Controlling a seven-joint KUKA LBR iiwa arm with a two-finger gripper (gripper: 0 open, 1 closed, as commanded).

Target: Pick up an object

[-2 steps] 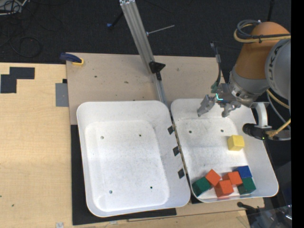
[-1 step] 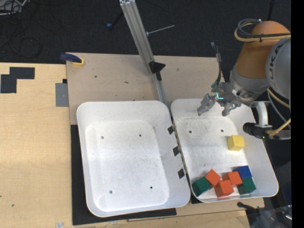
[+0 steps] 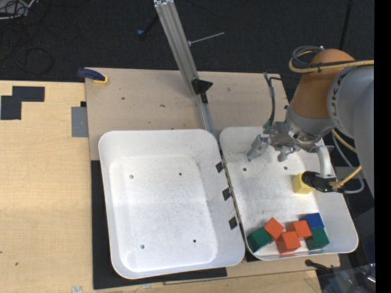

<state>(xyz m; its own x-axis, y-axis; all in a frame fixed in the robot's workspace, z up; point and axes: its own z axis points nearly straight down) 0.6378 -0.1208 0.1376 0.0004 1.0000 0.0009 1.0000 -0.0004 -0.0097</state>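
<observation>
Gripper [image 3: 269, 149] hangs over the far part of the right bin [image 3: 256, 188], w/ the orange-banded wrist just behind it on the right. Fingers [image 3: 255, 150] look apart, nothing between them; the left one points down-left toward the bin floor, the other sits beside it to the right. Yellow block [image 3: 302, 184] lies in the right bin, below-right of the fingers, near but not touching. Rest of the blocks are bunched well apart from the fingers at the bin's near edge: orange block [image 3: 274, 227], a second orange block [image 3: 288, 242], a third [image 3: 302, 229], green block [image 3: 259, 238], blue block [image 3: 314, 220] and a dark green block [image 3: 317, 240] at the far right of the bunch. Left bin [image 3: 165, 200] sits left of the fingers, across the divider, on the bench [image 3: 43, 163]. A slanted alu rail [image 3: 180, 44] rises up-left of the fingers.
</observation>
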